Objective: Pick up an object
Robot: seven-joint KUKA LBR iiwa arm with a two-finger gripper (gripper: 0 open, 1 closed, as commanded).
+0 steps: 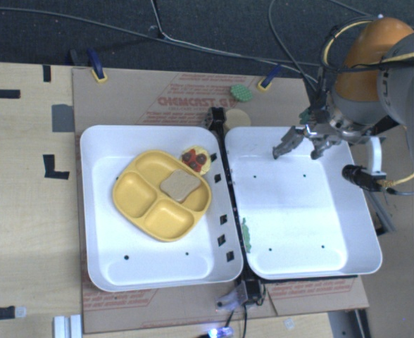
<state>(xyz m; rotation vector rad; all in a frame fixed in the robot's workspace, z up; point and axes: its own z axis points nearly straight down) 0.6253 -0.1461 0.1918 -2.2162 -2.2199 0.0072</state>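
**Still nothing in hand: gripper over the right bin, pickings in the left**

Now, the likeliest targets sit in the left bin [98, 210]: a yellow tray [140, 196] with compartments, a tan slab [179, 184] lying flat across its middle, and a small red-and-yellow piece [196, 158] touching the tray's upper right corner. The tray lies on a diagonal, its long axis running from upper left down to lower right. A thin green scrap [246, 232] hugs the left wall of the right bin [334, 259], close to the divider.

And the gripper [300, 148]? It hangs over the upper part of the right bin, its two fingers spread apart and nothing between them. Open and unladen, plainly.

So here's the relation that counts: everything worth grabbing lies to the gripper's left as the camera sees it, across the divider and a little further down the frame. The red-and-yellow piece is nearest, the slab just beyond it, the tray's far end well apart. The green scrap is nearer the front, on the gripper's own side of the divider.

By the look of it, the pick hasn't begun; a reach across the divider comes next, and the flat slab could prove awkward to pinch.
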